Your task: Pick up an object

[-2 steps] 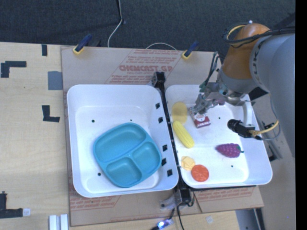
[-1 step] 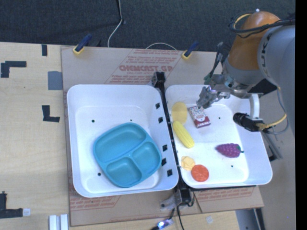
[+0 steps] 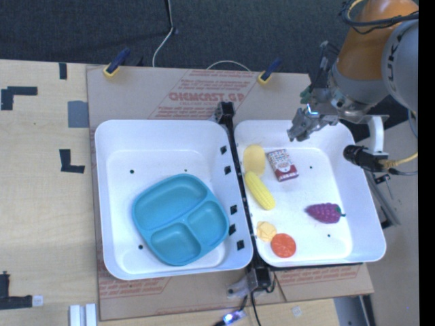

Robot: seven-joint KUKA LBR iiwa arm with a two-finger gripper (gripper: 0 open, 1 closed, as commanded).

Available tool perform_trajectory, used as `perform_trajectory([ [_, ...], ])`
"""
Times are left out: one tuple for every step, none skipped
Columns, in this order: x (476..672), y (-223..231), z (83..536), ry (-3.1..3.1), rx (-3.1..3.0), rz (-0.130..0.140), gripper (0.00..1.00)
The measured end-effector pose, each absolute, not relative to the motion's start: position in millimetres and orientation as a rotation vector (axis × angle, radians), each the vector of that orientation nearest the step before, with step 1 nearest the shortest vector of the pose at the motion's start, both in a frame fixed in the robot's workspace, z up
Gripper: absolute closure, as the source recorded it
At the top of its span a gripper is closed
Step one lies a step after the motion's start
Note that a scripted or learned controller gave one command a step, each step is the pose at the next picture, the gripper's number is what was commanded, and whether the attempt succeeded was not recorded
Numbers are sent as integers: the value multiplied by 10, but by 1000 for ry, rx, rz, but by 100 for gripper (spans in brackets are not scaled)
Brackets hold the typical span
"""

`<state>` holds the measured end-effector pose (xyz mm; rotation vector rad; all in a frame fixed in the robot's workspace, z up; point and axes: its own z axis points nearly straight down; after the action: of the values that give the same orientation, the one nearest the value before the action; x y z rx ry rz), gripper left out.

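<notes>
- Table [image 3: 41, 182]: light wood top, with a brown cardboard sheet [image 3: 197, 97] under two white bins set side by side.
- Left bin [image 3: 112, 148]: holds a blue divided tray [image 3: 179, 219], three compartments, lying flat toward the near right part of the bin.
- Right bin [image 3: 363, 209]: holds six items, all resting on the bin floor.
- Lemon [image 3: 254, 158]: yellow, near the far left wall of the right bin.
- Corn [image 3: 259, 189]: yellow cob, just beside the lemon on its near side, lying slantwise along the left wall.
- Carton [image 3: 281, 165]: small red and white box, just right of the lemon, apart from it.
- Grapes [image 3: 324, 212]: purple bunch, mid-right of the bin, well apart from the carton.
- Tomato [image 3: 283, 245]: orange-red, round, near the front wall.
- Small yellow-orange piece [image 3: 265, 231]: touching or just beside the tomato on its far left; too small to identify.
- Arm [image 3: 377, 39]: grey with orange band, reaching in from the right above the far edge of the right bin.
- Pincer [image 3: 301, 131]: hangs over the far part of the right bin, above and right of the carton, nothing between its tips. Whether it is released or clenched: cannot tell at this angle.
- Two clamps, blue and yellow [image 3: 117, 61], on the far edge of the cardboard; a white cable [image 3: 163, 43] runs down to the far edge.
</notes>
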<state>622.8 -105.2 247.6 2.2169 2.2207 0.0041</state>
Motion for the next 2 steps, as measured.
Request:
perform_trajectory([
  [6173, -490, 2334, 2229, 2216, -1, 100],
  [6147, 112, 2217, 2232, 2216, -1, 100],
])
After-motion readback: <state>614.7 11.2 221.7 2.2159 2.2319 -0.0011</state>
